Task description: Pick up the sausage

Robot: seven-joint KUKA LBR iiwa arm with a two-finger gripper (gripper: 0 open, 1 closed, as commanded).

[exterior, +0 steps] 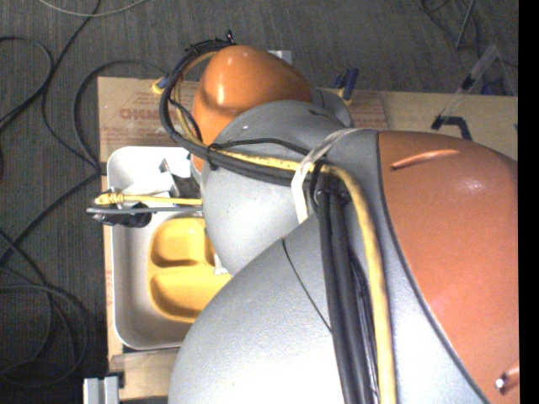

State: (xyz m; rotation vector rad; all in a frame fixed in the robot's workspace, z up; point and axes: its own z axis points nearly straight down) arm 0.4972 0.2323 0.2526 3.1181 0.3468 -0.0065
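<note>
My grey and orange arm takes up most of the view and covers much of the bench. The wrist reaches over the far part of the left white bin, and the gripper hangs there, largely hidden behind the wrist. A yellow, two-lobed plastic thing lies in the left bin just in front of the wrist. The arm hides whatever lies under it, and I cannot make out a sausage in the uncovered part of the bin.
The left bin's near wall and left wall are in view. The brown bench top runs behind the bin. Cables lie on the dark carpet to the left and behind.
</note>
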